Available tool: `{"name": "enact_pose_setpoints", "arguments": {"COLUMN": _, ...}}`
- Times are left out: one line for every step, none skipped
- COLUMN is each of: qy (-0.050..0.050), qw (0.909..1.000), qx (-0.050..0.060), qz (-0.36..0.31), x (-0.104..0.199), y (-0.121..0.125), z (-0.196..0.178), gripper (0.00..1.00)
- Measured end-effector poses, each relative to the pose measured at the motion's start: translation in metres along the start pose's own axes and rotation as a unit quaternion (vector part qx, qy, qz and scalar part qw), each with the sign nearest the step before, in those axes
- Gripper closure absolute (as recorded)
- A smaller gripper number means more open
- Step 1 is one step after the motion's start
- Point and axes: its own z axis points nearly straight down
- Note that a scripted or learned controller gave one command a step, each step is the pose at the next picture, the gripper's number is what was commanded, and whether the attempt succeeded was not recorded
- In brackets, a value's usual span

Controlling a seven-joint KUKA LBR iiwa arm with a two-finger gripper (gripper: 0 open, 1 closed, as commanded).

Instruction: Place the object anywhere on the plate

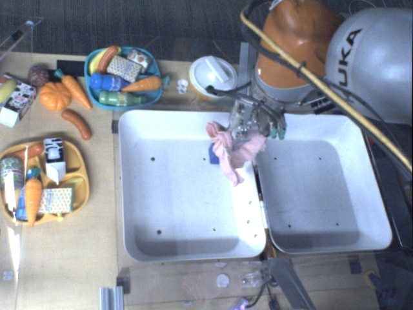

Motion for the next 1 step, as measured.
{"name": "enact_pose_setpoints", "arguments": {"qy": 0.0, "qw": 1.0, "qx": 0.0, "qz": -0.002, "x": 0.0106, "y": 0.0496, "z": 0.0106, "gripper": 1.0}}
